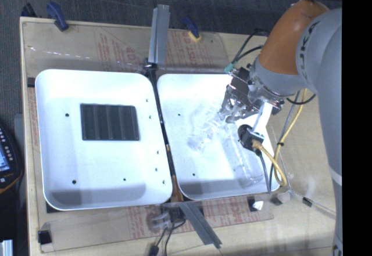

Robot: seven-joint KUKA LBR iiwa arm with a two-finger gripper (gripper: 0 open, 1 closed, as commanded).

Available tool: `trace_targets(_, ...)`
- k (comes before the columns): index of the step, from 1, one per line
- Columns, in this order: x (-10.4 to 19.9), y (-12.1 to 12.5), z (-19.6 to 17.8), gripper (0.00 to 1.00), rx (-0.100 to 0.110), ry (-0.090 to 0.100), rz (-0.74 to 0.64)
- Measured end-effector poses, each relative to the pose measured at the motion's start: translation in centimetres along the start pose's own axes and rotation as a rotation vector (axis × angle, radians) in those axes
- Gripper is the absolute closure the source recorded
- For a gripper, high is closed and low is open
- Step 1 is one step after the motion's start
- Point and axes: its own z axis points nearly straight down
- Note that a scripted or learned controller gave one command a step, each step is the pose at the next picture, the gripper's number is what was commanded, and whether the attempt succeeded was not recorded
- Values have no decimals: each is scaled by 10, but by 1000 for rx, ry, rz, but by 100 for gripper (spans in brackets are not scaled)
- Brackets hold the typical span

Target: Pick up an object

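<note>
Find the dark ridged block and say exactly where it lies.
The dark ridged block lies flat in the left bin, near its middle, well apart from the gripper over the right bin.

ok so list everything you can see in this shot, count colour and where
white bins: two, white, side by side on the bench
dark ribbed panel: one, dark grey, flat in the left bin
clear plastic objects: count hard to tell, transparent, in the right bin
blue clamps: at least three, blue, along the bench's far edge
metal bars: two, grey, at the seam between the bins, far and near side
bench: one, light wood, under the bins
dark device: one, black with orange, at the left edge
arm: one, grey with orange band, reaching in from the right
pincer: one, metal, over the right bin
</note>
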Motion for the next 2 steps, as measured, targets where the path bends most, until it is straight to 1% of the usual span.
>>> trace_targets(1, 37, 17, 18, 100, -5, 5, 419)
trace_targets(2, 37, 17, 18, 0, -5, 5, 419)
